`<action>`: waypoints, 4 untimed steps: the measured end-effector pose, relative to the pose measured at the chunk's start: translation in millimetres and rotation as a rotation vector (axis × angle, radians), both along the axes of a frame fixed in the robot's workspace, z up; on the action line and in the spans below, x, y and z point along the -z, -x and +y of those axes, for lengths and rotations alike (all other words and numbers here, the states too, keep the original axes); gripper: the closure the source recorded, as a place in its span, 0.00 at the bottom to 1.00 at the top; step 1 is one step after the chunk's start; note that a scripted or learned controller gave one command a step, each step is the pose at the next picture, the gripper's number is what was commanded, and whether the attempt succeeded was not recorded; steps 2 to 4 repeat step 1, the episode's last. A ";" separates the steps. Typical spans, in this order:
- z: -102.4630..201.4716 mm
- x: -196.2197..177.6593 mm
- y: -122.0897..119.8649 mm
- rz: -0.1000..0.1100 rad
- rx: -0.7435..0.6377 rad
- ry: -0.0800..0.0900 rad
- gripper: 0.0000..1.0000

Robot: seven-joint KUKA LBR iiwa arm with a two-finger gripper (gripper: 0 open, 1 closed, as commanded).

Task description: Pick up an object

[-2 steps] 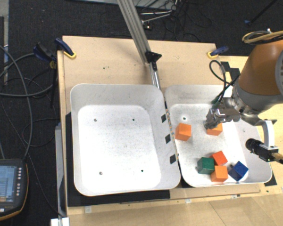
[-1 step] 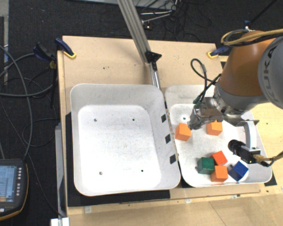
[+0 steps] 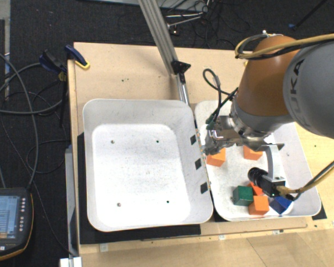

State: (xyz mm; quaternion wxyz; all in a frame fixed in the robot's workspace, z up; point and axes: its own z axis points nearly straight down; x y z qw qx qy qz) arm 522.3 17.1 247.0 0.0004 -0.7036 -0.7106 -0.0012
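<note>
Nearest us, off the bench's (image 3: pixel 156 242) left front corner, a handheld control unit (image 3: pixel 5 222) w/ a lit screen lies on the dark floor. On the bench, the left bin (image 3: pixel 139 160) sits approx. centre, its white floor speckled; small black tabs (image 3: pixel 198 163) show along its rt rim. The right bin (image 3: pixel 294 149) stands just beside it, rims touching. In the right bin's near corner we see a cluster: green block (image 3: pixel 244 195), near orange block (image 3: pixel 260 204) touching its rt side, blue block (image 3: pixel 280 204) next along by the rim, and a small orange-red bit (image 3: pixel 258 190) wedged just behind the near orange block. Further back, mid-bin, two more: left orange block (image 3: pixel 216 159) near the bin's left wall, and right orange block (image 3: pixel 252 153), partly covered by the wrist, well apart from the near cluster. The gripper (image 3: pixel 215 143) hangs directly above the left orange block, v. close to it; whether they touch we can't tell, and whether the pincer is spread, pressed together or pinching anything we can't tell either, since the wrist hides it. Above that, the arm (image 3: pixel 317 88) comes in from the rt, orange band (image 3: pixel 267 77) over the bin's far half. Beyond, bare bench, a slanted metal bar (image 3: pixel 158 26), a blue clamp (image 3: pixel 72 55) at the far left corner, then cables (image 3: pixel 22 110) on the floor.
</note>
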 end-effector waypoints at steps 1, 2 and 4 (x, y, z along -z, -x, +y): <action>54.6 12.0 -2.4 0.003 0.001 0.001 1.00; 54.6 12.0 -2.4 0.003 0.001 0.001 1.00; 54.6 12.0 -2.4 0.003 0.001 0.001 1.00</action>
